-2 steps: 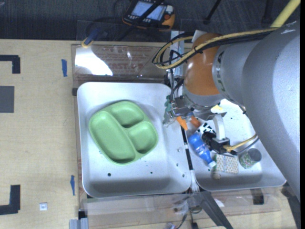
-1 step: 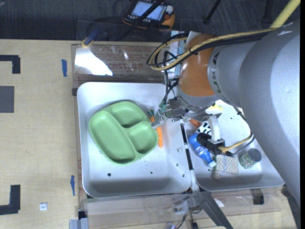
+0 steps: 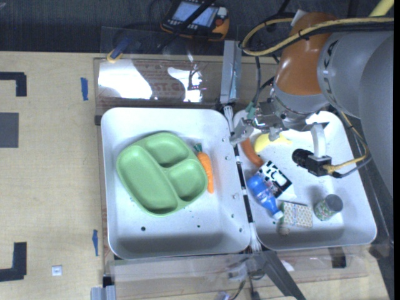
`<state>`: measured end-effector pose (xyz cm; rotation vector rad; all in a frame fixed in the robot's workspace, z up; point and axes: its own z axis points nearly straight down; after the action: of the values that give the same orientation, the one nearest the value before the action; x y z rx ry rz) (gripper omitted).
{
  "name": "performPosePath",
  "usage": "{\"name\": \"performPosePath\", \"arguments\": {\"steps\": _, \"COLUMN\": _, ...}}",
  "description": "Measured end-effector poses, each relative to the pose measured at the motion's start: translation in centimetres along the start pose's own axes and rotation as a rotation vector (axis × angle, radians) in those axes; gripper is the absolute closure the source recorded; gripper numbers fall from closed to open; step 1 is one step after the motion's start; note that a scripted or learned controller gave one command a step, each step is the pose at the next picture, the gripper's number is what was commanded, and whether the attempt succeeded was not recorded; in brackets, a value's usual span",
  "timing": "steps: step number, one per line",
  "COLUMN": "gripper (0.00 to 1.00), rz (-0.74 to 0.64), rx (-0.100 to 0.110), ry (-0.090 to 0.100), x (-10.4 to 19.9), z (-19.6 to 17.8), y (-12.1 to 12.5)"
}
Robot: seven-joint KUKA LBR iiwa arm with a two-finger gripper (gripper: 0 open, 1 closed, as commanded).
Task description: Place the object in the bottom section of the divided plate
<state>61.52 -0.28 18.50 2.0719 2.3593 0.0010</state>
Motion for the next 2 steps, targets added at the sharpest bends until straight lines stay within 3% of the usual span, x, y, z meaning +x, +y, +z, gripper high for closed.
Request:
{"name": "performPosePath", "arguments": {"steps": 1, "gripper": 0.00, "rz": -0.006, "rx": 0.003, "ry": 0.001, "x": -0.5, "z": 0.0, "y": -2.6}}
{"name": "performPosePath", "arguments": {"steps": 2, "gripper": 1.00, "rz": -0.007, "rx": 0.001, "ry": 0.000, "x": -0.5, "z": -1.0, "y": -2.5}}
